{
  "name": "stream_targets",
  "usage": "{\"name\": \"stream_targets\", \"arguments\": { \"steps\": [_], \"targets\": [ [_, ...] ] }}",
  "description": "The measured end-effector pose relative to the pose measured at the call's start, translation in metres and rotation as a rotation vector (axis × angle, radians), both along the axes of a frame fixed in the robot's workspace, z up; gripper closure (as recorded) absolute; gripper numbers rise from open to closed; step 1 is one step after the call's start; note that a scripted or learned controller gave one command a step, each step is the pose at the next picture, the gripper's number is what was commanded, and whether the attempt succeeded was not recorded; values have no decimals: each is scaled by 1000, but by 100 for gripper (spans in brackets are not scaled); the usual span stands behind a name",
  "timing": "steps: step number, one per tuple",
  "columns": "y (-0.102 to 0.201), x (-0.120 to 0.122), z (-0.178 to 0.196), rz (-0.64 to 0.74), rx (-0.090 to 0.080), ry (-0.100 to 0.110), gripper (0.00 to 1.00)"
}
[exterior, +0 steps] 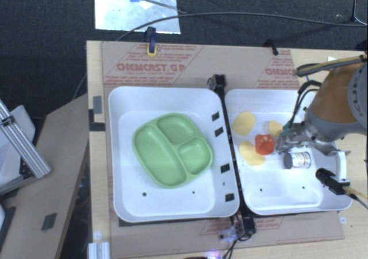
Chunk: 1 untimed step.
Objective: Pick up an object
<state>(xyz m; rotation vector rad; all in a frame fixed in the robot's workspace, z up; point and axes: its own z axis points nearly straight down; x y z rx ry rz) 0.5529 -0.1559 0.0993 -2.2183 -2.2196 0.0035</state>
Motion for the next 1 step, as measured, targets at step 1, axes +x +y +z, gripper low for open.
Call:
{"name": "stream_targets", "arguments": {
  "steps": [1],
  "targets": [
    [-3, 5, 41, 4, -1, -5, 100]
  ]
}}
